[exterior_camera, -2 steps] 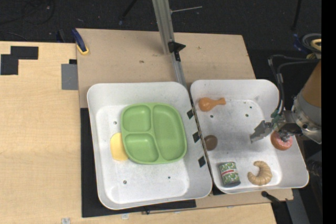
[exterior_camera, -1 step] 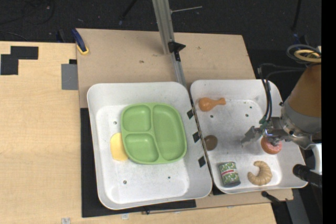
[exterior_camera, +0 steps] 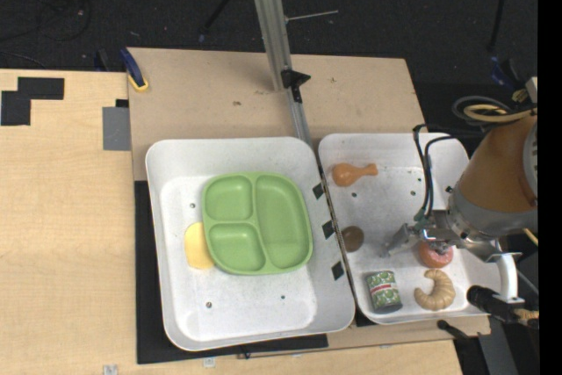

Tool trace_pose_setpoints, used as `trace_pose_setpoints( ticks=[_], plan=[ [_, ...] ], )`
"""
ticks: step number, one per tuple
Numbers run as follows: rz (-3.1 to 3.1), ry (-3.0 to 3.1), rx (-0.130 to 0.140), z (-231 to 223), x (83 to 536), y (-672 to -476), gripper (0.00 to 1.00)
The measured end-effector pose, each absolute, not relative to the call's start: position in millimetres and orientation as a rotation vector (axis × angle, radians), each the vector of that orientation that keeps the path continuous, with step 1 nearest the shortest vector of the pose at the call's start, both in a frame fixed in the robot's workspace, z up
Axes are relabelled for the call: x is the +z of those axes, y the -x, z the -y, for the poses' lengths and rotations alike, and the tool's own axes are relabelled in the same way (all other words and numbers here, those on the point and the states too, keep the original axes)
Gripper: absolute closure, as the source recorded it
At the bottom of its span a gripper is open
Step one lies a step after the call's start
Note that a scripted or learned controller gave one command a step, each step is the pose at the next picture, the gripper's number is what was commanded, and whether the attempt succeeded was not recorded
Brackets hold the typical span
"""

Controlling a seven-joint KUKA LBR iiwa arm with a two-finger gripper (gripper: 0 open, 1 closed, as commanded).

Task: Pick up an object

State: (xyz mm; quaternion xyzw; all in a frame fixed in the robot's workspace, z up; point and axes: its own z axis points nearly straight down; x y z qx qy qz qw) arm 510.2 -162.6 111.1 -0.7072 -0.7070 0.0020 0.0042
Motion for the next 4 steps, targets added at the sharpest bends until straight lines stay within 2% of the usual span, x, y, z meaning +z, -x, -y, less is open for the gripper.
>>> trace_pose_setpoints(
  ticks=[1, 2, 3, 4],
  plan=[
    [2.212, 2.224, 0.004, 165, 124, -510.8, 1.00],
    [2.219, 2.224, 0.000, 162, 170, -502.9, 1.00],
    [2.224, 2.222, -0.002, 163, 213, -503.9, 1.00],
    [2.223, 2.214, 0.001, 109, 212, -496.0, 1.00]
  ],
)
